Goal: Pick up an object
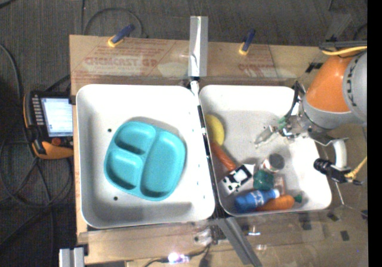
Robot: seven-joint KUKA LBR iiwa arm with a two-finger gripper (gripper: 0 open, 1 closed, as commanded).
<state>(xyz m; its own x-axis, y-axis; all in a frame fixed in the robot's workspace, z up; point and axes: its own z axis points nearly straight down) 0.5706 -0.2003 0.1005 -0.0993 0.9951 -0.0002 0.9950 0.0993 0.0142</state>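
We see the gripper (pixel 268 132) above the right bin (pixel 250 100), near that bin's middle and toward its right wall; its fingers stand apart with nothing between them. The pickable objects lie along the right bin's left wall and front edge: a yellow object (pixel 215 129) at the left wall, an orange carrot-shaped object (pixel 222 156) just below it, a black-and-white block (pixel 237 178), a teal bottle (pixel 264 175), a blue bottle (pixel 253 200) and a second orange object (pixel 280 202) at the front edge. The left bin (pixel 95 104) carries a turquoise divided tray (pixel 145 159) near its middle.
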